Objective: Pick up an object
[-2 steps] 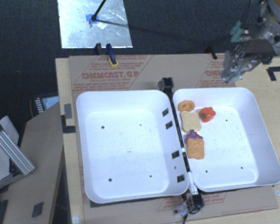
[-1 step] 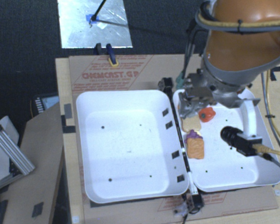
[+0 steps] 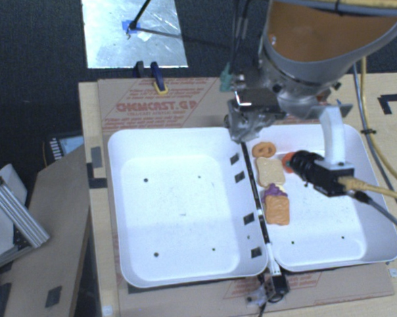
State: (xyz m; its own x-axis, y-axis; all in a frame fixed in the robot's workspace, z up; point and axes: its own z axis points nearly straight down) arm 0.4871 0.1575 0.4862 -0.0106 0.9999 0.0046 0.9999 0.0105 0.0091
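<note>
camera view, looking down at a slant, has the grey arm with its orange band (image 3: 325, 23) filling the upper right of the frame, and its end effector (image 3: 249, 120) hanging at the upper left corner of the right bin (image 3: 367, 237), just above the divider where the two white bins meet. whether its fingers stand apart or together i cannot tell; the metal parts blur into one dark grey clump, and nothing shows between them.

the things to choose from lie in a short column down the left side of the right bin, close along the divider. nearest the end effector is a small brown ring-shaped piece, like a pretzel or doughnut toy (image 3: 263, 149), just below and slightly right of it in the frame. below that comes a pale tan slab like a slice of bread (image 3: 271, 174), then a small purple piece (image 3: 275, 191) touching an orange lump (image 3: 278, 211) beneath it. a red bit (image 3: 288, 162) peeks out to the right of the slab, partly hidden by a black fitting (image 3: 316, 170) that hangs off a white bracket on the arm.

the column's long axis runs top to bottom of the frame, roughly parallel to the divider. so the coming move, as i judge it, is a short shift toward the lower part of the frame and a little right, then down. the ring piece is the closest candidate. the left bin (image 3: 175, 210) sits well apart from all of this.
</note>
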